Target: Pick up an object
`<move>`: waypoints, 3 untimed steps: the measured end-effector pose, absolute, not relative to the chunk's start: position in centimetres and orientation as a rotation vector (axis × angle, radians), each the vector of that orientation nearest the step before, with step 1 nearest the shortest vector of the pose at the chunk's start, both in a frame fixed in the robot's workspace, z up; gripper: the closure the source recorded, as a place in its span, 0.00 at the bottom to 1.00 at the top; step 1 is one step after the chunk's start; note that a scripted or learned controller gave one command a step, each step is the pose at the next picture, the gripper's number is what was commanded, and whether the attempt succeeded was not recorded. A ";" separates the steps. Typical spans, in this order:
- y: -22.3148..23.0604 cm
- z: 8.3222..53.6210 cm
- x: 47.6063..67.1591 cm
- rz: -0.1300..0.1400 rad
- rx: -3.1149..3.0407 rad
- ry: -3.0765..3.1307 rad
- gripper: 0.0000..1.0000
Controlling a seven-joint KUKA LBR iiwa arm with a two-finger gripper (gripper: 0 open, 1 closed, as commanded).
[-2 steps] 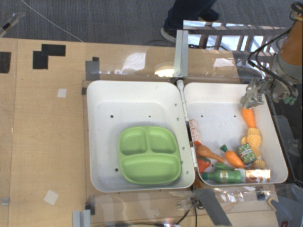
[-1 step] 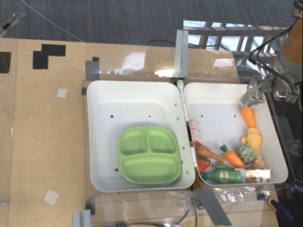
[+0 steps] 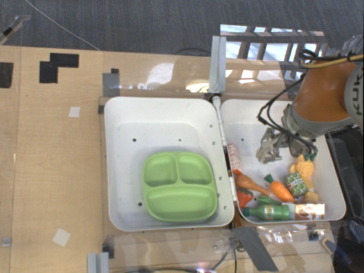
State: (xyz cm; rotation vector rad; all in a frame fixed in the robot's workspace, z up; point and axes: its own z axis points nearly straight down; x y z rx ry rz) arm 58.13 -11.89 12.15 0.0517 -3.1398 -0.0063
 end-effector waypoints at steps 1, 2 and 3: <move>-11.4 25.8 58.1 0.008 0.224 -3.157 1.00; -14.6 10.0 58.4 0.008 0.951 -3.008 1.00; -11.5 25.1 61.2 0.016 1.244 -2.906 1.00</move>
